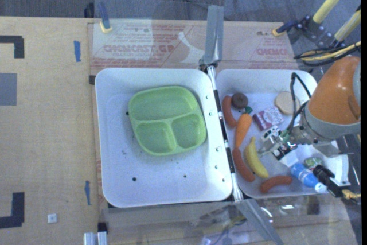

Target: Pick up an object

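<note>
My gripper point(274, 144) hangs low in the right bin point(261, 78), just right of a yellow banana point(256, 159). The arm with its orange band point(338, 94) comes in from the right. Around the gripper lie an orange carrot point(242, 128), a sausage point(229, 110), another sausage point(242, 164) under the banana, and a third sausage point(276, 183) near the front wall. A dark round piece point(239, 100), a maroon packet point(267, 119), a pale round biscuit point(284, 102) and a blue bottle point(304, 175) lie there too.
The left bin point(114, 181) holds a green divided plate point(167, 120) near its middle. A grey divider strip point(214, 37) rises behind where the two bins meet. Yellow tubing and cables point(330, 20) sit at the back right.
</note>
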